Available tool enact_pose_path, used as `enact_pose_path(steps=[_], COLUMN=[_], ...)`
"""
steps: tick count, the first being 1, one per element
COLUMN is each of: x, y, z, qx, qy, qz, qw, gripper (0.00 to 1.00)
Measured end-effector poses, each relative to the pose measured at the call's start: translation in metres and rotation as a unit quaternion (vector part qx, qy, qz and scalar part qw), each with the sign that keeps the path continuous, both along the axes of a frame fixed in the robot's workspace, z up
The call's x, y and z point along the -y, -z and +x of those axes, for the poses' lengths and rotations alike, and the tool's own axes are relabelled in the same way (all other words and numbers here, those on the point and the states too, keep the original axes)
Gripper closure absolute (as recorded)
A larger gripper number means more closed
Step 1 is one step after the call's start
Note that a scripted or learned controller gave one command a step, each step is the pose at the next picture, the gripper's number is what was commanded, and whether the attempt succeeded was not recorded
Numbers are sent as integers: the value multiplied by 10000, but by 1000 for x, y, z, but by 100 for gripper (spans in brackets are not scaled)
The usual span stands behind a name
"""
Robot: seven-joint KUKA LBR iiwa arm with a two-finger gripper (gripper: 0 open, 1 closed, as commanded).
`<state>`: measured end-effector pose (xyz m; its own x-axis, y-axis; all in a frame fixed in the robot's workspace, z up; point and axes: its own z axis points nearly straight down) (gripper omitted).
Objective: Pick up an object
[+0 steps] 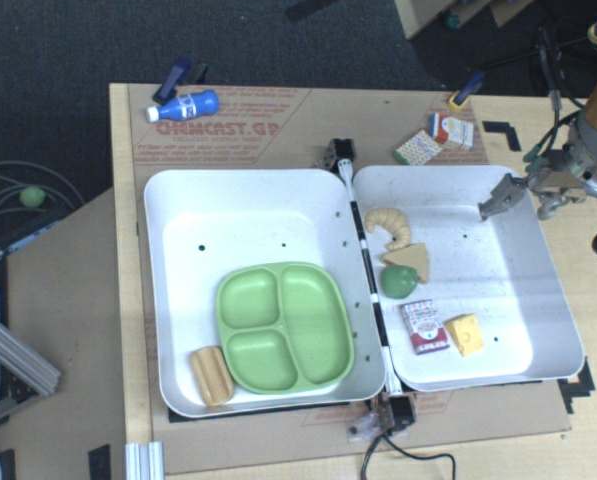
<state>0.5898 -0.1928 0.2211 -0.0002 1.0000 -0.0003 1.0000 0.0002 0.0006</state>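
Now the gripper (518, 194) is hanging over the upper right corner of the right bin (538, 298), and its fingers are standing apart with nothing between them. Well to its left a croissant (390, 223) is lying, and below that a tan wedge (410, 259) is touching a green ball (399, 281). Farther down a red packet (425, 327) and a yellow block (465, 334) are resting just beside each other. Far left of the tool, in the left bin (178, 208), a green divided plate (281, 325) is sitting beside a tan bread piece (211, 375).
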Motion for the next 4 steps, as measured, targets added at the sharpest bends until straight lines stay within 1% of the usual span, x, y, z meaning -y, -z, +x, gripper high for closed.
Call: enact_pose_path(steps=[1, 2, 3, 4], x=[-44, -100, -99, -94], y=[58, 124, 137, 136], z=[-49, -21, -15, -25], qx=[-14, -19, -7, -15], qy=[-3, -5, 0, 3], qz=[6, 11, 4, 7], qw=[10000, 10000, 10000, 10000], gripper=[0, 0, 0, 0])
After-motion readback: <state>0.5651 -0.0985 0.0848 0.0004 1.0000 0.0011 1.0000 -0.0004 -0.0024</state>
